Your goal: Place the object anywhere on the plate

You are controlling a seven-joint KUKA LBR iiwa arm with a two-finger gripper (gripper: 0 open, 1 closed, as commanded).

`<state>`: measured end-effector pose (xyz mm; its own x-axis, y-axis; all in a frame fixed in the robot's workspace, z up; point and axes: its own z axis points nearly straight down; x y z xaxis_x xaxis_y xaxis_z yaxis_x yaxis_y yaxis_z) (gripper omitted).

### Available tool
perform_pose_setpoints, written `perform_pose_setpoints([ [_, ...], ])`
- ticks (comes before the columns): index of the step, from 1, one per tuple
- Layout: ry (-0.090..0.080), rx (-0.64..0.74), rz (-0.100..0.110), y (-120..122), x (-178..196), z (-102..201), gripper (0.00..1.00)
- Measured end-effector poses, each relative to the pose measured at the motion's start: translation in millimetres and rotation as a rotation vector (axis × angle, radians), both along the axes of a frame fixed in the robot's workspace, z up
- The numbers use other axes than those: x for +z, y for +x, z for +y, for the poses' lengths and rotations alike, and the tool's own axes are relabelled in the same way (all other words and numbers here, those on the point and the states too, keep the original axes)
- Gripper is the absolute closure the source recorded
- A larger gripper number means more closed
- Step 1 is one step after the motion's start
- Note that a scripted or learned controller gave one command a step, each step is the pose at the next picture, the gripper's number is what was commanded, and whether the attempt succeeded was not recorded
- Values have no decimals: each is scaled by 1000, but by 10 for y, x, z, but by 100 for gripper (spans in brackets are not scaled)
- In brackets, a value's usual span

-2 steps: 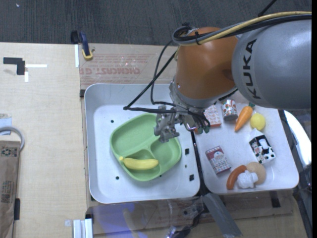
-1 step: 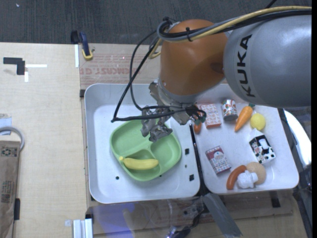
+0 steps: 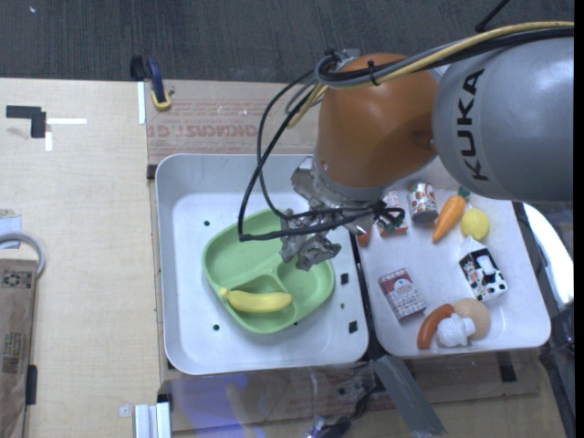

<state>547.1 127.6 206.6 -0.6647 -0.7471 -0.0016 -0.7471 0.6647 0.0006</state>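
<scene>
A green divided plate (image 3: 239, 267) lies in the left white bin (image 3: 182, 245). A yellow banana (image 3: 257, 300) rests in the plate's front compartment. My gripper (image 3: 308, 250) hangs over the plate's right part, just behind and to the right of the banana, below the orange wrist band (image 3: 374, 121). The dark fingers point down toward the plate, and I see nothing between them. The arm hides the back right of the plate.
The right bin (image 3: 529, 327) holds several toy foods: a carrot (image 3: 447, 215), a lemon (image 3: 474, 224), a small can (image 3: 422, 201), a red carton (image 3: 401, 294), a black-and-white carton (image 3: 483, 274) and a sausage with a white piece (image 3: 445, 325). Cables loop off the wrist.
</scene>
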Motion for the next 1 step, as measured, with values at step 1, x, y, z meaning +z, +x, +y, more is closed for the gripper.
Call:
perform_pose_setpoints([
  [1, 1, -101, -3, 110, 133, -619, 100],
])
